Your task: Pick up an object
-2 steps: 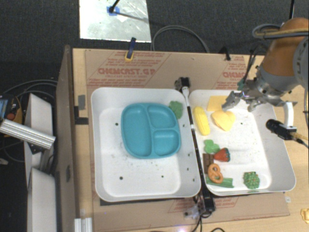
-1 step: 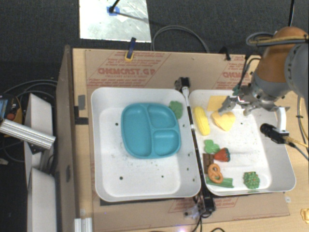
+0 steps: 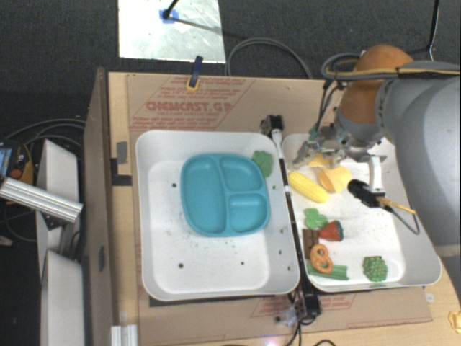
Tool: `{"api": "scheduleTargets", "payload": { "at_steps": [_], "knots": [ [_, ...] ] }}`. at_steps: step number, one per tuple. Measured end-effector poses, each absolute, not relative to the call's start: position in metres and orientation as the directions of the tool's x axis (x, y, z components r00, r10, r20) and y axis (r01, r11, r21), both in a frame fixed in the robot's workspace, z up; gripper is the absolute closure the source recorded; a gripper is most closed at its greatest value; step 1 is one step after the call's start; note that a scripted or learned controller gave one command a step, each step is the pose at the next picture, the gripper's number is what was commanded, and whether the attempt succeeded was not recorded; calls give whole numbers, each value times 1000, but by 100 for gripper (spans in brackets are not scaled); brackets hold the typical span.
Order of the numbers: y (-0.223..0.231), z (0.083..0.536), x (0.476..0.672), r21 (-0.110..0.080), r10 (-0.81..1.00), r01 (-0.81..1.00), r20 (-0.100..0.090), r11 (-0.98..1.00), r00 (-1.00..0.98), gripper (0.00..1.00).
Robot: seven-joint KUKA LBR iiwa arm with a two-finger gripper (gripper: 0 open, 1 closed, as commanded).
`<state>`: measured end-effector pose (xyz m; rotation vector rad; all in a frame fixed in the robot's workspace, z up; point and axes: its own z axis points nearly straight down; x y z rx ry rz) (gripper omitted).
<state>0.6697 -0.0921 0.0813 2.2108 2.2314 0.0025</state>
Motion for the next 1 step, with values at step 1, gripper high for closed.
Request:
{"api": "scheduleTargets", "payload": {
  "at_steps": [1],
  "knots": [
    [-95, 96, 670, 6, 1000, 1000, 0, 7, -7, 100]
  ]
}}
